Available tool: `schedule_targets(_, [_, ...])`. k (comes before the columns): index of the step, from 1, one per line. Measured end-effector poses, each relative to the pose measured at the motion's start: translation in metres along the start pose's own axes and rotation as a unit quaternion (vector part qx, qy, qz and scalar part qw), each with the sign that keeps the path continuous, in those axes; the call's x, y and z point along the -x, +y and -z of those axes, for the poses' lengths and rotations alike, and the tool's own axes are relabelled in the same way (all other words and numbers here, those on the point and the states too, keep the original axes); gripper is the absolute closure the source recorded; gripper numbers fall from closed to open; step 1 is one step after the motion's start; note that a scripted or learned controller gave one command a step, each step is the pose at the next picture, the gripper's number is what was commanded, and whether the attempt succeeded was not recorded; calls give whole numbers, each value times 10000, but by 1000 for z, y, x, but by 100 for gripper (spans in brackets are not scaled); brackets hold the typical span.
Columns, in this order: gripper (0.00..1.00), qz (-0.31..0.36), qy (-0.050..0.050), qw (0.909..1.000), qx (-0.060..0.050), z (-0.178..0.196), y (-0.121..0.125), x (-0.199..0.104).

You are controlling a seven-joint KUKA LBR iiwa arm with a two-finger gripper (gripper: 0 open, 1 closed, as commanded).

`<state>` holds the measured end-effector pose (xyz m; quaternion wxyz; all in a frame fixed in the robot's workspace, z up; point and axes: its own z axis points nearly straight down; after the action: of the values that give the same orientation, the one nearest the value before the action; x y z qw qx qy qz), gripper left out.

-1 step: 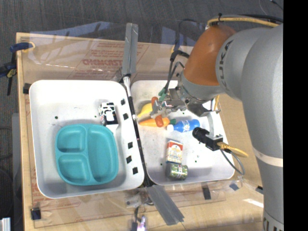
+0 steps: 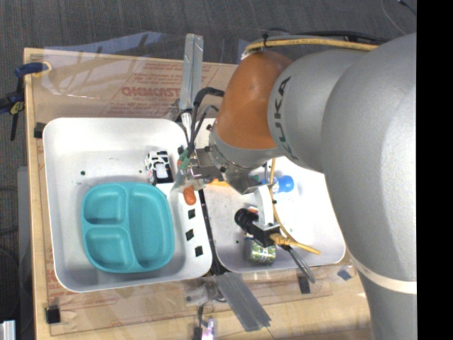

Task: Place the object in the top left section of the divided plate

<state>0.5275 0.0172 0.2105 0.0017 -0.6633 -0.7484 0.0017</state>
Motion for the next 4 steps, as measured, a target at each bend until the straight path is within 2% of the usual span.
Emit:
schedule_targets(1, [100,-78,0,10000,16,63,-25,-73])
schedule_targets(2, [100,230,-7,9997,9,52,-9,-154])
schedule_targets(3, [100,418,-12,9991,-8,-8,-33,-159])
schedule_targets(4, [0,414,-11,9991,-5,-8,-33,-159])
